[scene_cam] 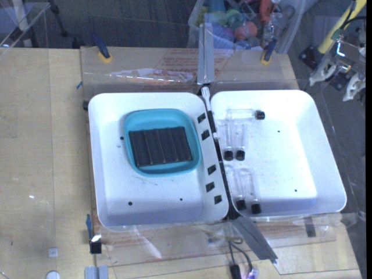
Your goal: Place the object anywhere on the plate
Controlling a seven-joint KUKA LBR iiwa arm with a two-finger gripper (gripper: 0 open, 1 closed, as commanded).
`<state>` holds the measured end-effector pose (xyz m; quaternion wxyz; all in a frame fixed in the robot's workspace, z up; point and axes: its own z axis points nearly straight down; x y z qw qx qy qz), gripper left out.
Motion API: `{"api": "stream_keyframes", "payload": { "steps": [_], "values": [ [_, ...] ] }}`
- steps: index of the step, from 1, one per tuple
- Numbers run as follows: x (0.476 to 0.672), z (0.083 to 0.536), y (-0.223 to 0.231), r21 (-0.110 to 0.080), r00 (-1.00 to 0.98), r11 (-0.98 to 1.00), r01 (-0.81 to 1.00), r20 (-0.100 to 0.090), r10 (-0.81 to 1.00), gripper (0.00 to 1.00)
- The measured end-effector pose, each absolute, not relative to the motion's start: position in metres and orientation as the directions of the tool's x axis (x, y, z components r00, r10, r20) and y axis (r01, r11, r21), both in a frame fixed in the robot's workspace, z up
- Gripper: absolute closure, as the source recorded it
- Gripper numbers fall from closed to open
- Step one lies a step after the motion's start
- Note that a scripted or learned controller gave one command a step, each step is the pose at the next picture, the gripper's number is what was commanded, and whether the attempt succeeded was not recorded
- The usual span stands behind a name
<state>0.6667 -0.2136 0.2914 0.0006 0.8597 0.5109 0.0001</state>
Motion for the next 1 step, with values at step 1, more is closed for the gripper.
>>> {"api": "stream_keyframes", "payload": {
  "steps": [1],
  "values": [
    [0.6668, 0.2554, -0.2149, -0.003, 0.474, -0.474, 0.881, -0.001, 0.881, 0.00]
  ]
}}
